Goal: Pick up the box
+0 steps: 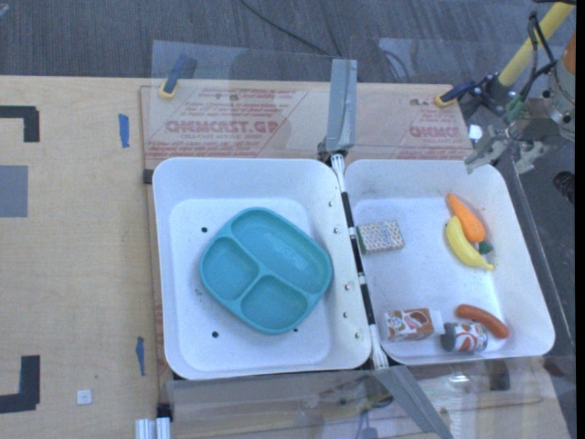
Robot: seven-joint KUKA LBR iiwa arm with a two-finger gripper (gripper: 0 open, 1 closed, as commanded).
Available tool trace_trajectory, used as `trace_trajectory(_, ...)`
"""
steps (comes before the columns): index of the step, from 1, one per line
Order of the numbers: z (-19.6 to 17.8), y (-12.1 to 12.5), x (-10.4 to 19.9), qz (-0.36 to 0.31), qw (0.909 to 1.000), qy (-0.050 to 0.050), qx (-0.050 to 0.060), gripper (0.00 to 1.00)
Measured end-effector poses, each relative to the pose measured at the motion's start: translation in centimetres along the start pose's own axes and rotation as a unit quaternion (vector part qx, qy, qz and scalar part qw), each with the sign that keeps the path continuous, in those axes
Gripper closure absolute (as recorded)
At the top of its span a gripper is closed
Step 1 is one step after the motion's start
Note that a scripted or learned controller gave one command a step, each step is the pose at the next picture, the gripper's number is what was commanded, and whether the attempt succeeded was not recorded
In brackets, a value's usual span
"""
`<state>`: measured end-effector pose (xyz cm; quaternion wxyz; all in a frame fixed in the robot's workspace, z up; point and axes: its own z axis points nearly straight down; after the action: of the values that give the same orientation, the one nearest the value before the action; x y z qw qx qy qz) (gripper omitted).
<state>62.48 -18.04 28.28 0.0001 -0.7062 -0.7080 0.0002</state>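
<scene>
The box [409, 324] is a small brown-and-white carton lying flat near the front edge of the right bin [416, 210], close to its left wall. My gripper [505, 151] hangs above the bin's far right corner, well away from the box and higher than the bin's contents. Nothing is visible in it.
A small can [464, 338] lies right beside the box, with a red sausage [482, 318] just beyond it. A carrot [465, 216] and banana [467, 245] lie at the right side, and a speckled block [380, 236] at the left. The left bin [174, 245] holds a teal divided plate [266, 268].
</scene>
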Motion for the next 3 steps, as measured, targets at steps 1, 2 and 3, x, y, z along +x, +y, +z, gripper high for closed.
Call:
trace_trajectory(1,-10.8,-7.3,-4.5,-0.076,0.9971,-0.002,-0.002,0.0)
trace_trajectory(2,5.6,-10.3,-4.2,-0.077,0.997,0.0,0.0,0.0)
trace_trajectory(3,17.0,-7.7,2.7,-0.146,0.9893,0.0,0.0,0.0)
